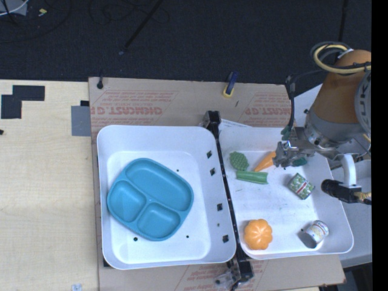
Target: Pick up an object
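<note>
The right bin [330, 247] holds an orange carrot-shaped toy [265, 160], a green ridged piece [239, 160], a green stick [251, 176], a small green-and-white can [300, 185], a silver can on its side [314, 233] and an orange pumpkin toy [257, 234]. My gripper [290, 155] hangs low over the bin's upper part, its tip just right of the carrot's thick end. Nothing shows between the fingers.
The left bin [115, 247] carries a blue divided plate [150, 197]. A black divider [222, 187] runs between the bins. The arm's grey and orange body [339, 102] fills the upper right. Cardboard [157, 105] lies behind the bins.
</note>
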Robot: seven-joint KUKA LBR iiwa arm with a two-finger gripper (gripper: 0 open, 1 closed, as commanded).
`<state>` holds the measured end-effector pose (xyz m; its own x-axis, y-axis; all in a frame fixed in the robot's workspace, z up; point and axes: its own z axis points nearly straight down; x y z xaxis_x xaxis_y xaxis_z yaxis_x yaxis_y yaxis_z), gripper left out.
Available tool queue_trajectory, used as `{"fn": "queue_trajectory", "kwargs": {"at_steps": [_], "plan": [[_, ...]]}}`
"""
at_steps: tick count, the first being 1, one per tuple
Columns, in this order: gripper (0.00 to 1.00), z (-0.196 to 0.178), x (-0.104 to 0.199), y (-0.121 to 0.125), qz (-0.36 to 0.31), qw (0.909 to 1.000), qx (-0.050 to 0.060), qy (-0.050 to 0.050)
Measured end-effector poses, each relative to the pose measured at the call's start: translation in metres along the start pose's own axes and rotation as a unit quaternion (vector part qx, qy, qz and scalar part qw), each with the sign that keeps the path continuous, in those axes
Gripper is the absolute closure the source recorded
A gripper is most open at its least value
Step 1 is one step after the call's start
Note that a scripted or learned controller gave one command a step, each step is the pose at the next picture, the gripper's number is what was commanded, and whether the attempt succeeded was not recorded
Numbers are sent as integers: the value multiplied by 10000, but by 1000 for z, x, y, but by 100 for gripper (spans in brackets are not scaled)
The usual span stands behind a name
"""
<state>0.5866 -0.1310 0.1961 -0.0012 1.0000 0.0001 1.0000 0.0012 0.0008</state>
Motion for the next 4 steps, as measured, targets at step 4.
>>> {"fn": "queue_trajectory", "kwargs": {"at_steps": [4], "plan": [[100,-23,60,-101,9,10000,34,8]]}}
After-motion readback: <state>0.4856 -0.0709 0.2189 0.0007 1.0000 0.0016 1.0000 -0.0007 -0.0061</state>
